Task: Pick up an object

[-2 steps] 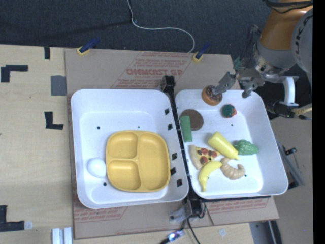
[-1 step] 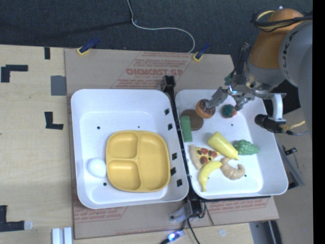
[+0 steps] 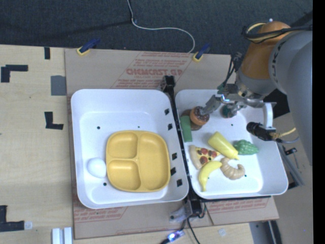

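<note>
From the camera above, the gripper (image 3: 203,111) reaches into the right bin (image 3: 274,187) from the right, and its tip is right beside a small round brown and orange toy (image 3: 199,117) near the bin's left wall. I cannot tell if the jaws are spread or pressed together — the tip is small and blurry here. The other toys lie lower in the same bin: a yellow pepper (image 3: 222,145), a green bumpy toy (image 3: 246,147), a pizza slice (image 3: 202,156), a banana (image 3: 208,172) and a tan croissant (image 3: 233,171). A green block (image 3: 186,131) sits against the left wall, just below the round toy. The left bin (image 3: 86,105) holds a yellow tray (image 3: 137,160) and a white egg (image 3: 96,167). What could go wrong: the round toy may roll or slip away, because it is round and so near the wall that one finger may bump the wall or the green block. There is faded red writing on the cardboard sheet (image 3: 147,70) on the tabletop — I cannot read it.
</note>
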Robot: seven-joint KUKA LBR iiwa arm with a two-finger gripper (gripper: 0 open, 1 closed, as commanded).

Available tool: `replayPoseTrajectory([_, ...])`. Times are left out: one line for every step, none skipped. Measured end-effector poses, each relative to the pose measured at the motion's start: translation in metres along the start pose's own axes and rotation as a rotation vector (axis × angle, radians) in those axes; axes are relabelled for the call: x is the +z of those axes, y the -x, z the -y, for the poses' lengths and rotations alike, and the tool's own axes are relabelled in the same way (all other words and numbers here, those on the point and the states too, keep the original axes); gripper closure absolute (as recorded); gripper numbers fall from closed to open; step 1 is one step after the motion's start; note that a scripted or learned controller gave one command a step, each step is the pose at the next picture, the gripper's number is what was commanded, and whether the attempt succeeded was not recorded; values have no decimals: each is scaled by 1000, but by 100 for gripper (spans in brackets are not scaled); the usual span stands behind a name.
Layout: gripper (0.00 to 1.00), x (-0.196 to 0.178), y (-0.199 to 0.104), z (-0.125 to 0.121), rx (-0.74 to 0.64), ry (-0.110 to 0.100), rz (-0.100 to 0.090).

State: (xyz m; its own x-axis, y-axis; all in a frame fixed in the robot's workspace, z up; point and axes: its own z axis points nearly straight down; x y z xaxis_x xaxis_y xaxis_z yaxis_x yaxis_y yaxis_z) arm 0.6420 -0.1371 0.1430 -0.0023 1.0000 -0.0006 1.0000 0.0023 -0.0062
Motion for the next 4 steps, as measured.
replayPoseTrajectory([0,33,1,-3,2,13,2])
replayPoseTrajectory([100,26,0,-2,1,9,1])
replayPoseTrajectory([100,-22,-8,3,0,10,0])
replayPoseTrajectory([100,-75,-9,3,1,10,0])
